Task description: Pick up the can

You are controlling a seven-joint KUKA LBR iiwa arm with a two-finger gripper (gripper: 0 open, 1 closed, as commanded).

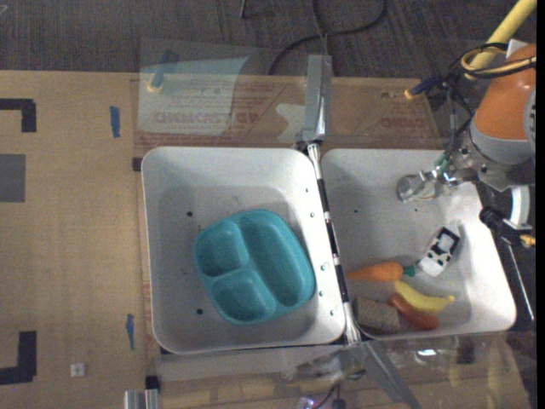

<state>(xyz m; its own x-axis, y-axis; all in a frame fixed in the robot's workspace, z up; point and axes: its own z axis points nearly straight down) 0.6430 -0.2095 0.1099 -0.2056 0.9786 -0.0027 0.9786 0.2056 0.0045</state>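
Note:
A small black-and-white can [439, 252] lies tilted on the floor of the right bin [375, 173], close to its right wall. My gripper [412, 187] hangs over the upper right part of that bin, above and a little left of the can and apart from it. The grey arm with its orange band [502, 118] reaches in from the right. Nothing is visibly held at the gripper.
In the right bin, near the front, lie a carrot [375, 272], a yellow banana [423, 297], a red piece [415, 312] under the banana and a brown block [379, 315]. The left bin [170, 186] holds a teal divided plate [253, 265]. Cables hang at the far right.

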